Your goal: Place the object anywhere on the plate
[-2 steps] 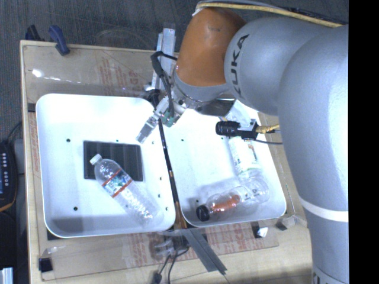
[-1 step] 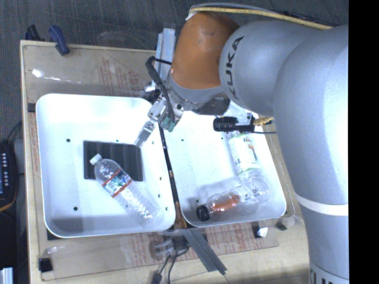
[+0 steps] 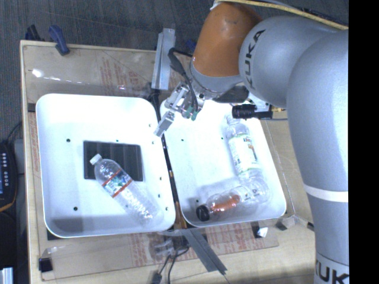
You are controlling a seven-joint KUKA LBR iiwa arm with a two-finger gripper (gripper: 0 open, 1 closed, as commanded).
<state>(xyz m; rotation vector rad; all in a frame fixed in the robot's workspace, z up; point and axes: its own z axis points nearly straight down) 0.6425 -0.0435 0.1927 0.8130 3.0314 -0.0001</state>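
Grey and orange metal filled the upper right, where the arm (image 3: 284, 70) reached in and carried its gripper (image 3: 177, 108) above the strip where the two bins met, near their far edge. One slim pale finger (image 3: 165, 123) angled down and to the left over the rim of the left bin (image 3: 53, 117); the other finger was lost among the wrist fittings, so how wide the gripper stood could not be made out. Nothing lay between the fingers, and the tip touched no object that could be seen. In the left bin a dark rectangular plate (image 3: 127, 155) lay flat on the white floor, and a clear water bottle (image 3: 121, 188) with a white cap and a red-banded label lay on its side, its cap end over the plate's near left part and its body running off toward the near right corner. In the right bin (image 3: 195, 158) a second clear bottle (image 3: 243, 149) with a pale label lay lengthwise along the right side, and a crumpled clear bottle (image 3: 228, 203) with an orange label and a dark cap lay across the near end, touching it. Both bins sat on a pale wooden bench (image 3: 89, 70) under a clear sheet, with blue clamps (image 3: 59, 40) at the far left corner and dark flooring beyond.
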